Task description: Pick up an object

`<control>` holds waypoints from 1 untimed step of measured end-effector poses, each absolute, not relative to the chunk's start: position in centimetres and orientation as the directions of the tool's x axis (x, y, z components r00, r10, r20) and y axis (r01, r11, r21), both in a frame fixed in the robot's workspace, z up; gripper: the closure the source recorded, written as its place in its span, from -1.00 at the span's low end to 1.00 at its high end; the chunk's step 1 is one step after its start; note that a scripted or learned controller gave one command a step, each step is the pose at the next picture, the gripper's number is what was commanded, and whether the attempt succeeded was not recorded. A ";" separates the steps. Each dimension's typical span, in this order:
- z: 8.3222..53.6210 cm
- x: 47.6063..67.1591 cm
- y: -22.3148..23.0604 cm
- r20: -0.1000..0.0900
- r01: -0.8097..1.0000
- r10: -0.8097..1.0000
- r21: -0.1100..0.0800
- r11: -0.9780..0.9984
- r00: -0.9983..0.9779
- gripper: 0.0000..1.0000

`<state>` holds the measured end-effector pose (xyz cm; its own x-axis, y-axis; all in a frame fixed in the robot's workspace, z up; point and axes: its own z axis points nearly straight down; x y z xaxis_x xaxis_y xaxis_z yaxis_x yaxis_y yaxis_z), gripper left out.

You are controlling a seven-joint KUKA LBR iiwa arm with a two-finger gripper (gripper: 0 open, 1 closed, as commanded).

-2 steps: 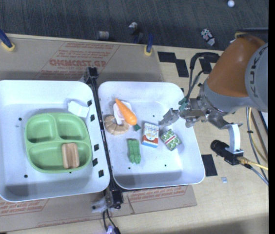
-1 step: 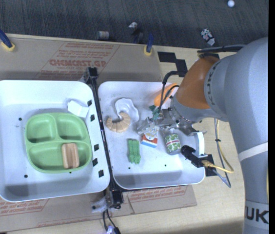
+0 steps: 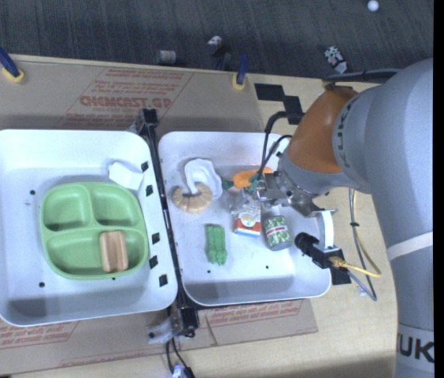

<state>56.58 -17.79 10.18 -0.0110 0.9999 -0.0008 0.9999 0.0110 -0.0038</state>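
Observation:
My gripper point(image 3: 263, 189) is low in the right bin point(image 3: 230, 286), near its right side, amid a cluster of small items. Right under it lie an orange piece point(image 3: 246, 178), a small red-and-white carton point(image 3: 247, 224) and a green-labelled packet point(image 3: 275, 231). A tan doughnut point(image 3: 192, 199) and a white cup-like object point(image 3: 200, 172) lie to the left of the gripper. A green vegetable piece point(image 3: 216, 244) rests in the bin's middle. The wrist hides the fingertips.
The left bin point(image 3: 9, 290) holds a green divided plate point(image 3: 92, 228) with a hot dog point(image 3: 112, 251) in its lower compartment, and a white piece point(image 3: 126, 175) above the plate. The grey arm point(image 3: 379, 156) covers the right side of the bench.

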 end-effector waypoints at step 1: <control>19.7 47.7 -13.1 0.000 1.000 1.000 -0.002 0.008 -0.008 1.00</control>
<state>47.69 -13.08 19.70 -0.0078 1.0000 0.0002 1.0000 0.0078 -0.0017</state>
